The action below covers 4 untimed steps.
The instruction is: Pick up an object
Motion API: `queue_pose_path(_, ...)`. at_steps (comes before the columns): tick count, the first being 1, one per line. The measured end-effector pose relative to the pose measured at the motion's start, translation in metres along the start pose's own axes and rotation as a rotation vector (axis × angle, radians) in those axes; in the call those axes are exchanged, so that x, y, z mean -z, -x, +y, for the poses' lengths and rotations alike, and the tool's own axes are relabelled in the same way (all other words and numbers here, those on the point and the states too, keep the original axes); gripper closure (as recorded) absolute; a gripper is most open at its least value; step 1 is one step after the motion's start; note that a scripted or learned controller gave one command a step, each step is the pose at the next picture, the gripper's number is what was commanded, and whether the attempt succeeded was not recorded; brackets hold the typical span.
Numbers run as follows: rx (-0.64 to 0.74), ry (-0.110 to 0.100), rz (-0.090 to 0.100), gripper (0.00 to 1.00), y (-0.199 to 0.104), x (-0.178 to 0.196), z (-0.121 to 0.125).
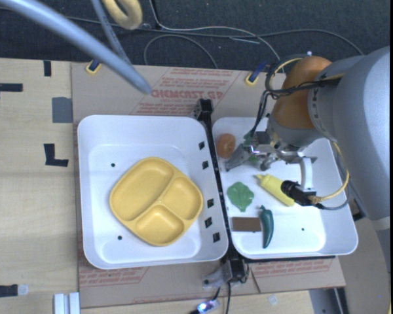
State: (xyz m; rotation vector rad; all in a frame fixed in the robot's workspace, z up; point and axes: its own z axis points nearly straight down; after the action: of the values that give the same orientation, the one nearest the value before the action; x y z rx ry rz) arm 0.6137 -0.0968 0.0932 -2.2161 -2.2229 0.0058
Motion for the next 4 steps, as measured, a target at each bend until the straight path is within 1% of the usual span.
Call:
queue_pose_path(1, -0.002, 0.005, 0.001, 1.0, 0.001, 0.041, 0.001)
queue_pose_path(2, -0.002, 0.005, 0.0, 1.0, 0.007, 0.084, 0.003)
queue_pose_path(3, -0.002, 0.007, 0.0, 1.0, 0.007, 0.136, 0.004)
queue_pose_path(4, 0.002, 0.001, 0.001, 1.0, -0.043, 0.132, -0.012)
